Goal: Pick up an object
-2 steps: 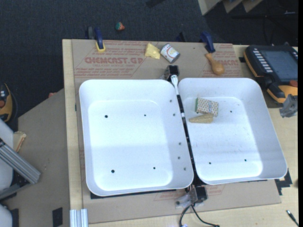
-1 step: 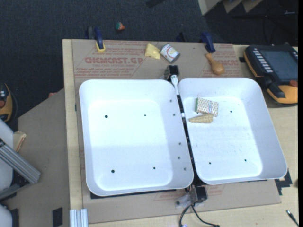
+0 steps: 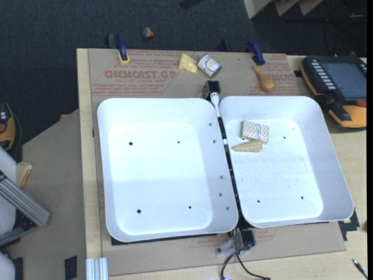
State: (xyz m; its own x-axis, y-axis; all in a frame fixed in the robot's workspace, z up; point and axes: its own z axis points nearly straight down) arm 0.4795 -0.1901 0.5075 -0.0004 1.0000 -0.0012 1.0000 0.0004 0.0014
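Two objects lie in the right bin [image 3: 326, 150], near its far left part. One is a small patterned white and green packet [image 3: 255, 130]. Just in front of it, touching or nearly touching, lies a flat tan biscuit-like piece [image 3: 247, 147]. The left bin [image 3: 111, 156] stands beside it, sharing the middle seam.
Behind the bins on the cardboard lie a yellow wedge [image 3: 187, 63], a small white box [image 3: 209, 65], a black clip [image 3: 212, 88] and a tan wooden piece [image 3: 265, 79]. Blue clamps [image 3: 121, 45] hold the board. A black and orange pendant [image 3: 341, 86] sits at the right.
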